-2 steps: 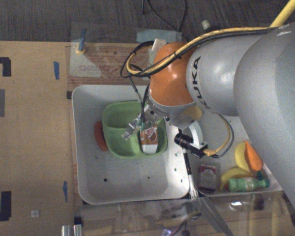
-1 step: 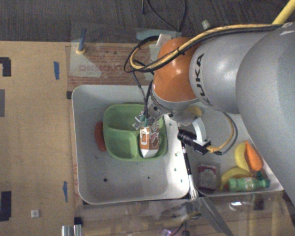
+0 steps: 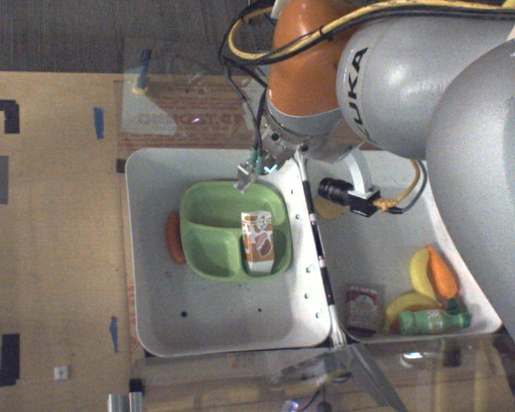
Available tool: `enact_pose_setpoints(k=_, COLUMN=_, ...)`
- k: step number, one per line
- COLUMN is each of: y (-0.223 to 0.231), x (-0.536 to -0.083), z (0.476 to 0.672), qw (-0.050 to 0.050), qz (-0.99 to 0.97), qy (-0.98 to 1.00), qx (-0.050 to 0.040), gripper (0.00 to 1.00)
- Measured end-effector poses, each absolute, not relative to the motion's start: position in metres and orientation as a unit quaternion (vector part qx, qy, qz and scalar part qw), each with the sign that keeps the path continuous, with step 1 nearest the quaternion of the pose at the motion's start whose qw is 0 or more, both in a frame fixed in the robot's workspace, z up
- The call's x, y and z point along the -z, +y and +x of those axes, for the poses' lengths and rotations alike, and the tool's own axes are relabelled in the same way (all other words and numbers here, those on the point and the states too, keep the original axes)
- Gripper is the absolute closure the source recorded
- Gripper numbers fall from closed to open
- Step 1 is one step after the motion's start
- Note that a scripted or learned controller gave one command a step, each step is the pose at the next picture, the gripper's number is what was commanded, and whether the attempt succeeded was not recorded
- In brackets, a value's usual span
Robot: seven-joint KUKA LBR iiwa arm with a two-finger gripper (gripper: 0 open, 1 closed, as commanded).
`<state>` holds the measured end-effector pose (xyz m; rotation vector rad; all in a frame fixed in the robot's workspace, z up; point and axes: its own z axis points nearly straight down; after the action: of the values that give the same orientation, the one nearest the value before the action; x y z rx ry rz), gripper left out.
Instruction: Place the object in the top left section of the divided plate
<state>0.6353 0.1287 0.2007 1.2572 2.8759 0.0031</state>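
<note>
Green moulded divided plate (image 3: pixel 208 245) cradling a boxy carton (image 3: pixel 257 240); hand (image 3: pixel 251 175) above, grip indiscernible.

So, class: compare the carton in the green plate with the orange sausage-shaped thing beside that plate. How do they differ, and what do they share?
The carton is boxy, white with brown print; the sausage is rounded and plain orange-red. The carton lies inside the plate, in its right-hand section; the sausage lies outside, on the bin floor by the plate's left rim. The carton looks bigger than the sausage. Both lie flat in the left bin, lengthwise up the view.
</note>
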Motion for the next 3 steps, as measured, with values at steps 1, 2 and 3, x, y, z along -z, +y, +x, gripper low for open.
enact_pose_setpoints(k=1, y=0.214, x=-0.150, z=0.645, qw=0.001, qz=0.434, qy=0.901, qx=-0.0010, gripper=1.00)
enact_pose_setpoints(k=2, y=0.219, x=-0.221, z=0.659, qw=0.002, qz=0.361, qy=0.933, qx=-0.0011, gripper=1.00)
enact_pose_setpoints(k=3, y=0.174, x=-0.116, z=0.578, qw=0.003, qz=0.463, qy=0.886, qx=-0.0077, gripper=1.00)
